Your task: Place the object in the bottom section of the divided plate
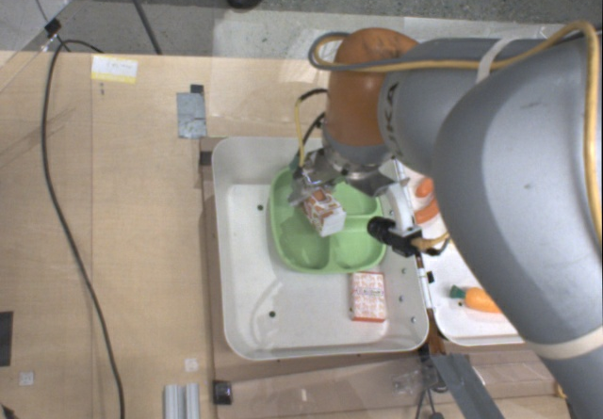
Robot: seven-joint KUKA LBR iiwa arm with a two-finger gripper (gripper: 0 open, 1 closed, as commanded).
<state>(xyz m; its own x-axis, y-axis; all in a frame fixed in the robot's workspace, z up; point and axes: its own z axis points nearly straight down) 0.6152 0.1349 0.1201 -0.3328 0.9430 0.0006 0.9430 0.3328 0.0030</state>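
Note:
A green divided plate (294, 248) lies in the left white bin (236, 314). My gripper (316, 196) hangs over the plate's upper middle, reaching in from the right. A small white and orange box (323, 214) sits tilted between its fingers, just above the plate's dividing ridge. The gripper is shut on this box. The arm hides the plate's upper right part.
A flat red and white packet (367, 296) lies in the left bin just below the plate. The right bin (476, 330) holds an orange carrot-like piece (479, 299) and another orange item (426, 199), partly under the arm.

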